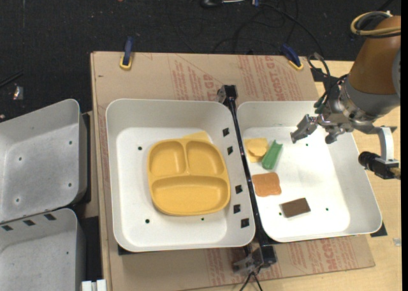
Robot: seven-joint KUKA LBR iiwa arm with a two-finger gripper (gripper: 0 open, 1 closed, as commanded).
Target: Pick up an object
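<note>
In the right bin (pixel 357 175) lie a pale yellow piece (pixel 255 149), a green block (pixel 272 154) leaning against it, an orange slab (pixel 267 184) and a brown block (pixel 295 207). My gripper (pixel 316 132) hangs over the bin's upper middle, to the right of the green block and apart from it. Its fingers are spread open with nothing between them.
The left bin (pixel 127 156) holds a yellow divided tray (pixel 189 178). A black divider (pixel 241 168) runs between the two bins. Grey lids (pixel 38 156) lie off the bench at the left. Bare white floor lies at the right bin's right side.
</note>
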